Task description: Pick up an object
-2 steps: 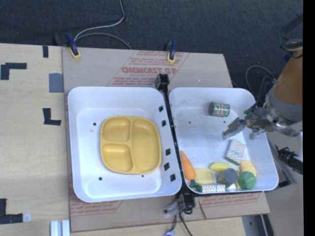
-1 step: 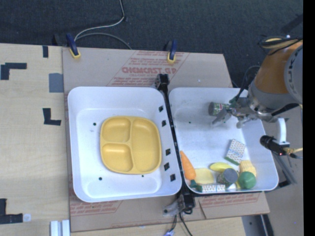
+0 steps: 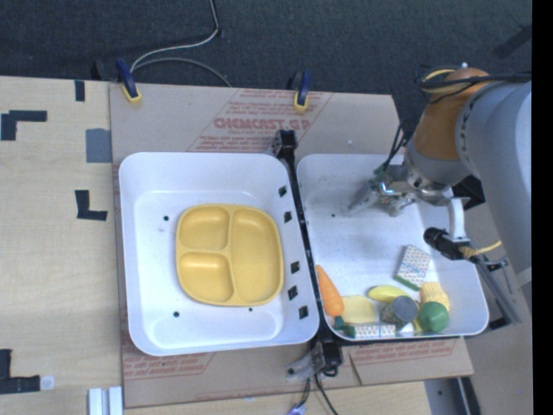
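My gripper [image 3: 361, 201] hangs over the upper middle of the right bin [image 3: 346, 240], its metal fingers pointing left and down with nothing between them. Toy food lies along that bin's near edge: an orange carrot [image 3: 329, 290], a yellow banana [image 3: 389, 293], a corn cob [image 3: 434, 296], a green ball [image 3: 434, 317], a grey round piece [image 3: 401, 310] and a pale patterned block [image 3: 413, 266]. The gripper stands well above and left of this pile, apart from all of it.
The left bin [image 3: 147, 232] holds a yellow divided plate [image 3: 231, 254]. A black divider with clips [image 3: 294, 223] runs between the bins. The grey arm with its orange band [image 3: 441, 124] comes in from the right. Blue and yellow clamps [image 3: 301, 92] hold the cardboard at the back.
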You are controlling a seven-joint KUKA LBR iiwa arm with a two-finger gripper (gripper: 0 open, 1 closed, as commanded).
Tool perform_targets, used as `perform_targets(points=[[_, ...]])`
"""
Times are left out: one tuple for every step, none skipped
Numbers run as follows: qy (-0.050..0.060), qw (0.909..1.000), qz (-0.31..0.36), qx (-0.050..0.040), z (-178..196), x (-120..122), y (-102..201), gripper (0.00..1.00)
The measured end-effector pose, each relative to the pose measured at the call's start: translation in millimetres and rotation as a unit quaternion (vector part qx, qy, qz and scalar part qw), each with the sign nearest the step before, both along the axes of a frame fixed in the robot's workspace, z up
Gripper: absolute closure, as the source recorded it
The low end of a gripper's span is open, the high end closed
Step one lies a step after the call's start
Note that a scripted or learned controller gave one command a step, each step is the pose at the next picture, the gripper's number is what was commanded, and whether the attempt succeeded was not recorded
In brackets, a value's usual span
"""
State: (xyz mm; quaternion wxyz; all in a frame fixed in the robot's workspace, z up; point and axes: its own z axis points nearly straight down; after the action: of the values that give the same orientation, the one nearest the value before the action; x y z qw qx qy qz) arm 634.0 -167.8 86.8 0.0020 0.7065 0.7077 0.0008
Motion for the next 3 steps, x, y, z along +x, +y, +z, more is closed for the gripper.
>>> perform_targets(points=[[0.024, 0.9997, -0.007, -0.0006, -3.8, 24.6, 5.5, 0.0], [0.027, 0.9996, -0.004, 0.008, -4.7, 25.6, -21.9, 0.0], [0.024, 0.9997, -0.006, 0.0012, -4.0, 25.5, -4.1, 0.0]])
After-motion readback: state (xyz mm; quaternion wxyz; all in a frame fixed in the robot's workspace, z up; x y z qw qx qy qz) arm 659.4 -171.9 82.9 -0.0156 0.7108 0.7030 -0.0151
